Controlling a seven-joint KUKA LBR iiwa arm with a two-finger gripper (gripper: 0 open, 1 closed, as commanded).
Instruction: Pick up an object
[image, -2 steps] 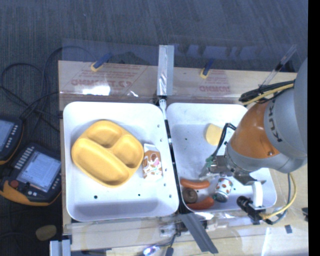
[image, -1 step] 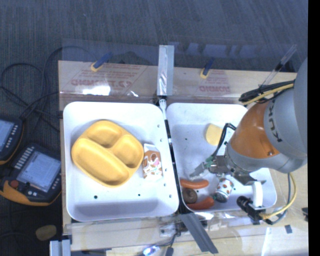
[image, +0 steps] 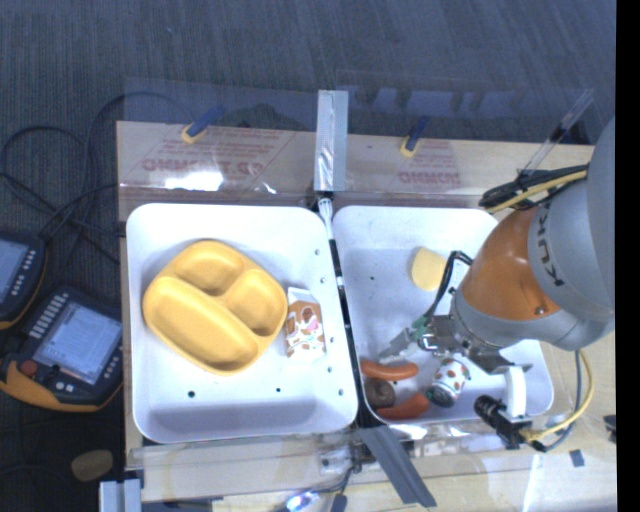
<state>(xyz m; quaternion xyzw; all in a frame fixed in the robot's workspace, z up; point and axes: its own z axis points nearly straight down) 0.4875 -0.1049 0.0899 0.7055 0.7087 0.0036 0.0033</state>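
My gripper (image: 441, 345) hangs low over the front of the right bin (image: 380, 232), under the orange wrist band. Just below it lies a small white ball with red and brown spots (image: 453, 377); I cannot tell whether they touch. To the ball's left are a brown sausage (image: 390, 369) and, nearer the front wall, a red sausage-like piece (image: 401, 406). A pale yellow disc (image: 427, 267) lies behind the gripper, partly covered by the arm.
In the left bin (image: 150, 400), a yellow divided dish (image: 212, 305) sits beside a small printed packet (image: 304, 326) near the centre wall. Handheld controllers (image: 60, 345) and cables lie off the bench to the left. The arm covers the right bin's right side.
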